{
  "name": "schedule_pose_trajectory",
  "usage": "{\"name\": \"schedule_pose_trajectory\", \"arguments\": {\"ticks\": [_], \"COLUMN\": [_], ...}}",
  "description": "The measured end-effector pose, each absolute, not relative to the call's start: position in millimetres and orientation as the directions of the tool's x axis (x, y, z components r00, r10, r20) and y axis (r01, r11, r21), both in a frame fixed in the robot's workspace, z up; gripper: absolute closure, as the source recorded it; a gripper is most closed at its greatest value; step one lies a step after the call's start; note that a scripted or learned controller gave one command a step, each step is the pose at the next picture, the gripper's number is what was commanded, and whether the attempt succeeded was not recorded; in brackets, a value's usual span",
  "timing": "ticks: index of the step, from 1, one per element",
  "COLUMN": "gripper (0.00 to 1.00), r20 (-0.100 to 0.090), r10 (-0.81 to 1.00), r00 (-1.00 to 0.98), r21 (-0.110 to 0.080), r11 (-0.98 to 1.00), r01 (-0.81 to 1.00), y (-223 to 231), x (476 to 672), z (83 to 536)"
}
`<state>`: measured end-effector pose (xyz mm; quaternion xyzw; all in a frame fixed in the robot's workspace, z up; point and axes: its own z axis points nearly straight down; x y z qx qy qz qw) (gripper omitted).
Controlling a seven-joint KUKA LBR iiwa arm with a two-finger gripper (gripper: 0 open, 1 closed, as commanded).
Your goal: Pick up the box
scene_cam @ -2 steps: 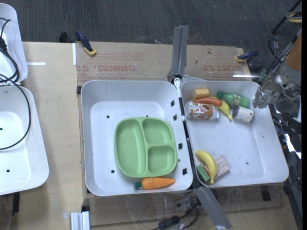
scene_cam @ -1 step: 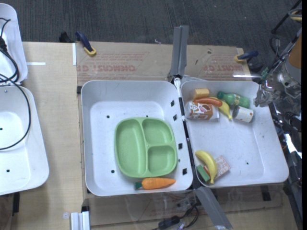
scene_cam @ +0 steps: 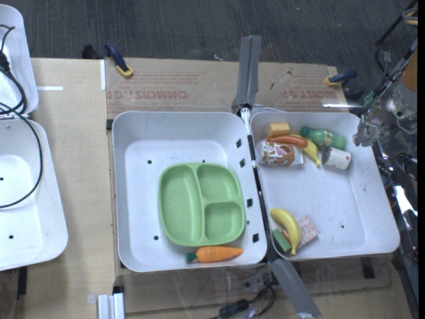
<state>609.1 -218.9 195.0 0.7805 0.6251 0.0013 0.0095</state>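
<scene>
Toward nine o'clock on the table [scene_cam: 73,98], the left bin [scene_cam: 133,178] holds a green divided plate [scene_cam: 201,203] and a carrot [scene_cam: 216,253]. Across the divider, at eleven o'clock in the right bin [scene_cam: 358,218], we find the box [scene_cam: 279,153] lying flat, with a hot dog [scene_cam: 287,140] touching its far edge and a banana [scene_cam: 312,151] just beside it. We judge it light, stiff cardboard, best pinched across its short sides. At three o'clock the gripper [scene_cam: 365,135] hovers over the rim; we cannot tell its opening.
</scene>
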Motion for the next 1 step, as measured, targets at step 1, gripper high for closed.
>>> {"name": "schedule_pose_trajectory", "arguments": {"ticks": [1], "gripper": [1.00], "r20": [-0.011], "r10": [0.976], "r00": [0.218], "r21": [0.017], "r11": [-0.218], "r01": [0.976], "y": [-219.7], "x": [609.4], "z": [204.0]}}
